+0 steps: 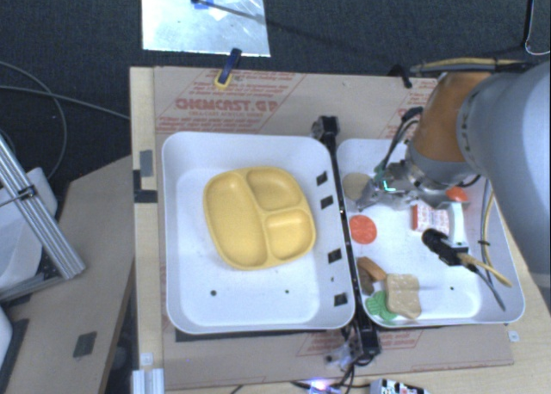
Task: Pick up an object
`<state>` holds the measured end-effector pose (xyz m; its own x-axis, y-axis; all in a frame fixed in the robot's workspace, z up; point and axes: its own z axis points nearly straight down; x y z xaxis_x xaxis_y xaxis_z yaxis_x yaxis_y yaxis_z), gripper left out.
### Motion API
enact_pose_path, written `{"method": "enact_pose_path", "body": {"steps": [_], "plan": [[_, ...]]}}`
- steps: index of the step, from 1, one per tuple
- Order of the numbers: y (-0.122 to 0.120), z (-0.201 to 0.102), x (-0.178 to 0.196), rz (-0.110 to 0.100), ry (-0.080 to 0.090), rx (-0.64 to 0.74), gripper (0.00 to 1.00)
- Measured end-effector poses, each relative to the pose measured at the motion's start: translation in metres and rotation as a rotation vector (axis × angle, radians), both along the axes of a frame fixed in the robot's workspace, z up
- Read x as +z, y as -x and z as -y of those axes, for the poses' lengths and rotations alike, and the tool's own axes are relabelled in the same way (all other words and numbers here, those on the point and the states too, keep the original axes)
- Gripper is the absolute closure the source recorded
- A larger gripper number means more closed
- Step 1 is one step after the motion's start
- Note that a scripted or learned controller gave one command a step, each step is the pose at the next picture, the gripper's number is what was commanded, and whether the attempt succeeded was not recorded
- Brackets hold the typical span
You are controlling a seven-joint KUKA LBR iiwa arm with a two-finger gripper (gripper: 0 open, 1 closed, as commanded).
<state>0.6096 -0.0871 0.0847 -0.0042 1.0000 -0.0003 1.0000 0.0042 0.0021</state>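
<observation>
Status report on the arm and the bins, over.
Gripper low in right bin, grip unclear. Orange disc nearby, untouched. Yellow divided plate alone in left bin.

A dark grey carpeted floor (362, 14) surrounds the counter (146, 237), a pale wooden surface. Over the counter lies a brown cardboard sheet (258, 100) printed with red lettering. Beyond the counter's far edge, a shiny silver square panel (202, 5) lies flat on the floor, catching bright light. A thin dark rod (284, 29) slants across the floor by that panel. Left of the counter stands a silver aluminium frame (39, 220), and black cables (52, 108) curve over the floor there.
</observation>
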Motion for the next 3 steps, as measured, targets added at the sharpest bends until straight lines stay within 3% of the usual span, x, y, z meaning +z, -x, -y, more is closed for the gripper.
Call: {"method": "enact_pose_path", "body": {"steps": [1, 2, 3], "plan": [[-0.046, 0.0, 0.001, 0.0, 0.0, 0.001, 0.0], [0.094, 0.029, -0.001, -0.013, -0.002, -0.011, 0.0], [0.086, 0.027, 0.01, 0.001, 0.0, -0.003, 1.0]]}}
